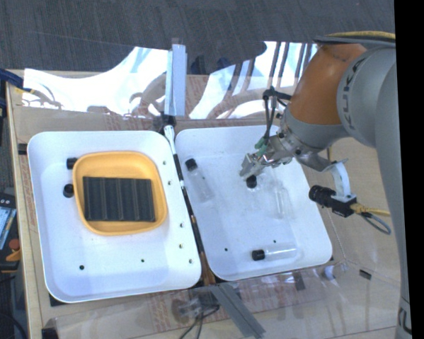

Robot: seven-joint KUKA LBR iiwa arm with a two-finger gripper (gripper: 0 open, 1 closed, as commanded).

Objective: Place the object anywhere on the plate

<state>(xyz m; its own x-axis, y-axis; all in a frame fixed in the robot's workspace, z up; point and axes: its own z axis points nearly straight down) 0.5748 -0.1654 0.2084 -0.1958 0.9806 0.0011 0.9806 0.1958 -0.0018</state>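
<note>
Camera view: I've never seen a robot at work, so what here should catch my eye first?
The yellow plate with its dark ridged centre, sitting in the left bin. Next the grey arm with its orange band, reaching from the right so its tool hangs over the right bin, where clear vials with black caps lie scattered.

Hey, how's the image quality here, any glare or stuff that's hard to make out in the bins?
Camera view: bright glare on the reflective sheet behind the bins; even light on the yellow plate in the left bin, with soft shadows; the clear vials in the right bin nearly vanish against the white, only their black caps standing out; the gripper looks slightly soft.
</note>
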